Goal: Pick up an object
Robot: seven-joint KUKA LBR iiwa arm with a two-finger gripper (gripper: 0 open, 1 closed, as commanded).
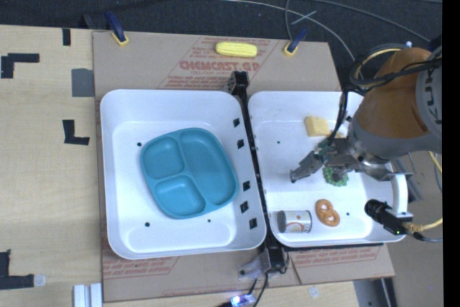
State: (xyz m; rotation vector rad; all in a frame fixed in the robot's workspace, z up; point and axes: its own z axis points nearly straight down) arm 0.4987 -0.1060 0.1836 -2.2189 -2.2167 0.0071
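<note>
green leafy toy [336, 174] beneath end effector [316, 165].

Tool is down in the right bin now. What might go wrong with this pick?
The tool sits beside the green object, not plainly around it, so it may come up with nothing. The pretzel and can lie close by; a sweep might knock them. The arm hides part of the green object.

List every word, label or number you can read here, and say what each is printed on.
"CHEMCAST GP": red print on the brown cardboard sheet under the bins, just below the yellow corn cob.
More red print on the same sheet's lower left edge: too small to read.
Label on the small can in the right bin: too blurred to read.
</note>
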